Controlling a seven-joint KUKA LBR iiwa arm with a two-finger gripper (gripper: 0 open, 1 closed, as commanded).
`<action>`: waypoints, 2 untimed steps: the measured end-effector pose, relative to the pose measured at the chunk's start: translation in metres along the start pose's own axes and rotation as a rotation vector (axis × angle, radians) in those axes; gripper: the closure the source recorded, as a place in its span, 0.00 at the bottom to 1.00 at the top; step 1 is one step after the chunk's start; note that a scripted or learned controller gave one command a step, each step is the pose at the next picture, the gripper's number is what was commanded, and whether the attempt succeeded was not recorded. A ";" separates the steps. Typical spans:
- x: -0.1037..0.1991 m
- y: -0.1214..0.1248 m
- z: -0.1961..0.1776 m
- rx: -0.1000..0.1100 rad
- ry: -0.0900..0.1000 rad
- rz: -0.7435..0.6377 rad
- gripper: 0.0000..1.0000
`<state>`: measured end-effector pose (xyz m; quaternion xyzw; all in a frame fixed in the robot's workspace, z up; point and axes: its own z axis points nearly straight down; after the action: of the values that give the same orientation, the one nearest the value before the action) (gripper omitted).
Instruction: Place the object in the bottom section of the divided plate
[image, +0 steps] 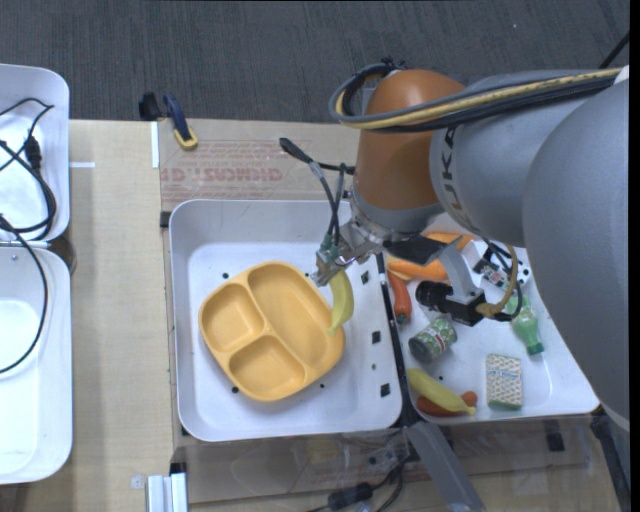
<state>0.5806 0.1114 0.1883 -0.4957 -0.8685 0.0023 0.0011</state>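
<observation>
I count two white bins, the left bin (190, 330) and the right bin (570, 370), side by side on my bench (110, 300). The left one holds one yellow divided plate (270, 330) with three sections, and one banana (342, 300) hangs at its edge just below my one claw (330, 262). In the right one I count one more banana (437, 388), two carrots (401, 296), one small can (433, 339), one green bottle (527, 331), one flat green-and-white packet (504, 381) and one reddish piece (435, 407) under the banana that I cannot name.
</observation>
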 end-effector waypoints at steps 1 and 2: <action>0.006 0.008 -0.029 0.000 -0.001 0.048 1.00; 0.032 -0.023 -0.027 0.003 0.001 0.102 1.00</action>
<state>0.5445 0.1272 0.2154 -0.5392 -0.8422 0.0032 0.0021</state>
